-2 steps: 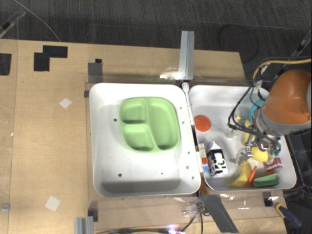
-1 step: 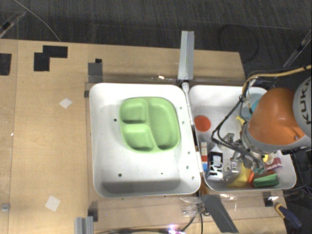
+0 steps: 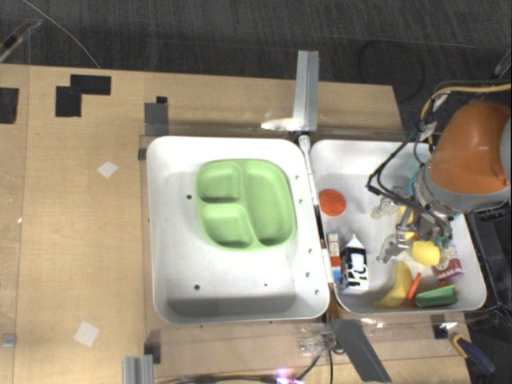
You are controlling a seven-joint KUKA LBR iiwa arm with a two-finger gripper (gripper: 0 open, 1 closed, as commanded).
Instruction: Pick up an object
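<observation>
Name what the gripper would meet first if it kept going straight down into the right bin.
Likely the lemon, right below the gripper; the banana lies beside it. Depth is hard to judge.

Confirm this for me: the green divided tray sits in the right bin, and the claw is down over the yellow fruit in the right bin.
One thing is wrong: the green tray sits in the left bin, not the right. The rest stands: in the camera view the claw is down over the yellow fruit in the right bin.
</observation>
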